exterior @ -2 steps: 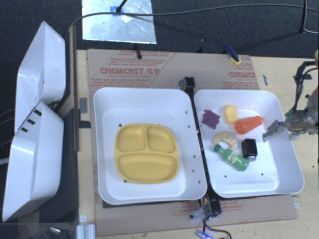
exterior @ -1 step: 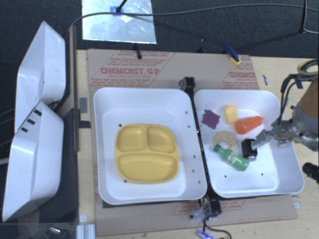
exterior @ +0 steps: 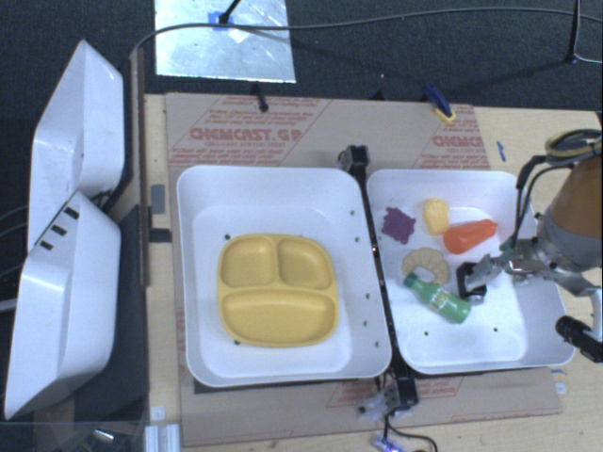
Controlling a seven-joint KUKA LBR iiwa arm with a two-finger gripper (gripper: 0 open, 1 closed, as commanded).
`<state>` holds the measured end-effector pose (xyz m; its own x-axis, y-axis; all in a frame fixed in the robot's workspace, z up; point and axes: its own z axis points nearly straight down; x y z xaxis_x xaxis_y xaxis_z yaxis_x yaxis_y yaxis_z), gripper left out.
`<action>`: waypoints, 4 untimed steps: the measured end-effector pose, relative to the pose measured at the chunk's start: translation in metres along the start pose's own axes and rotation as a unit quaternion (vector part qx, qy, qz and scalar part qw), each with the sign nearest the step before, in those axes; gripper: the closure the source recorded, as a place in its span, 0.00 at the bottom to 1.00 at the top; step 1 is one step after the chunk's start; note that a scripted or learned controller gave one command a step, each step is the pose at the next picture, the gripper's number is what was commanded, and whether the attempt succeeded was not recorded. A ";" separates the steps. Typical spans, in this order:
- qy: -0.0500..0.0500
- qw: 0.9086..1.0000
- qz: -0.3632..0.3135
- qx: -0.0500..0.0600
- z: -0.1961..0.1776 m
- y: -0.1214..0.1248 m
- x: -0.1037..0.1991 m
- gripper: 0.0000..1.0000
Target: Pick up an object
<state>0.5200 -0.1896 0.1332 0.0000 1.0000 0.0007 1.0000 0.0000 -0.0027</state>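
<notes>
Green bottle [exterior: 439, 299] lies low in the right bin [exterior: 490, 347], and the gripper [exterior: 471, 279] hovers just beside it, fingers open, gripping nothing. Approach step, I'd say; next it must centre over the bottle, drop and close.

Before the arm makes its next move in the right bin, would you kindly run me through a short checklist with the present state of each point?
1. Gripper inside the right white bin: ok.
2. Something between its fingers: not ok; the view shows nothing held.
3. Nearest target, the green plastic bottle, within easy reach: ok, lying just left of the gripper.
4. Bottle free of neighbours: not ok; the beige ring-shaped piece touches it.
5. Orange carrot-shaped toy, yellow lumpy toy and purple flat piece out of the path: ok, all lie further back.
6. Yellow divided tray clear of the action: ok; left bin.
</notes>
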 end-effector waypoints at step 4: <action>-0.001 1.000 0.000 -0.004 -0.059 -0.001 0.009 1.00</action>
<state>0.5194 -0.1804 0.1919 -0.0007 1.0000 -0.0011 1.0000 0.0007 0.0043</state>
